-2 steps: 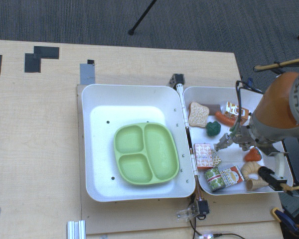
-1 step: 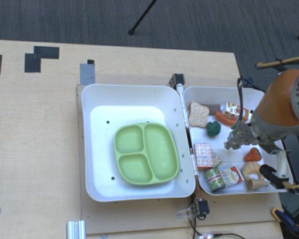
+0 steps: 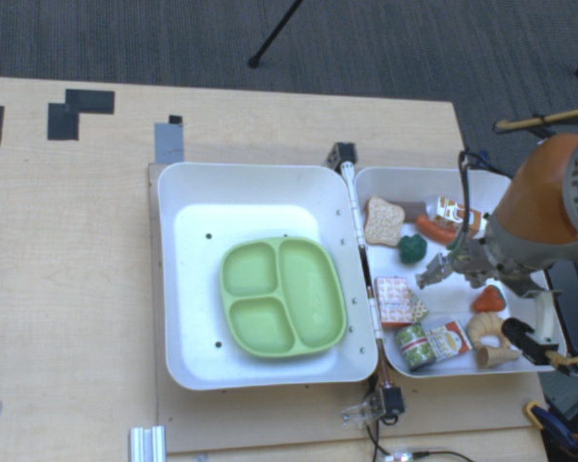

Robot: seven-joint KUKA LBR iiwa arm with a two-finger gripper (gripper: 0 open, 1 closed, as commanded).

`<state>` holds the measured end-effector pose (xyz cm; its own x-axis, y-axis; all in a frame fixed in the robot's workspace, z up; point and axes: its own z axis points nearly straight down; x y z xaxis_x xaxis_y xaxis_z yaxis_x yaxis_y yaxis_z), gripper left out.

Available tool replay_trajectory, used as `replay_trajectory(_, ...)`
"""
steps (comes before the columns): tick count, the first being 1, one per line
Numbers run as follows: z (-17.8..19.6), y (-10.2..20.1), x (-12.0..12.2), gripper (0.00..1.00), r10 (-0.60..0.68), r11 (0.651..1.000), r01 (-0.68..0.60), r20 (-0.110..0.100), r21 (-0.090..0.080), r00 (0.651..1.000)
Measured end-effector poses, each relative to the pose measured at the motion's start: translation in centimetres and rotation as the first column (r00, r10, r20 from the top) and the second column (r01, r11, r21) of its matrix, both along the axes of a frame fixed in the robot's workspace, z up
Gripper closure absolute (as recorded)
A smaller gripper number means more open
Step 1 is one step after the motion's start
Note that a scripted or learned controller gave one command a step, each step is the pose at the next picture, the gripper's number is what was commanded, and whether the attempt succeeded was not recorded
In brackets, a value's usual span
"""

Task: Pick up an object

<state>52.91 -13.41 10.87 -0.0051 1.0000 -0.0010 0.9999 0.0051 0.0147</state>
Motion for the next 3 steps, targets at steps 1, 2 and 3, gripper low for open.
replay_trajectory(1,-1.8,3.4,-3.6,0.00,-0.013,1.000,0.013,0.017,-0.018,1.000)
replay_trajectory(2,-0.7,3.8,-3.4,1.00,-0.008,1.000,0.008,0.015,-0.009,1.000)
replay_trajectory(3,-0.7,3.3,-3.4,0.00,-0.013,1.000,0.013,0.019,-0.019,1.000)
